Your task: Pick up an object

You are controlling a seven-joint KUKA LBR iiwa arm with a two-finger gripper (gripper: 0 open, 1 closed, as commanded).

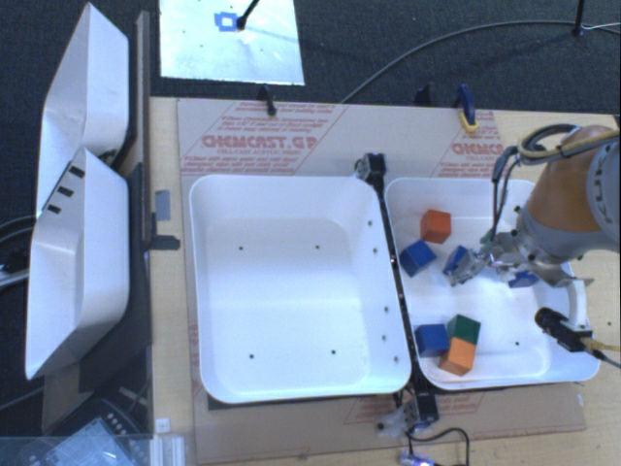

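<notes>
As we see it: gripper (473, 263) low in right bin (485, 188), at a blue block (456, 259).
Jaws: we cannot tell.
Handling: small, rigid, light; we'd pinch flat sides.

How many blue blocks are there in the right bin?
3, maybe more behind the arm: one under the orange block, one at the gripper, one beside the green block.
</notes>
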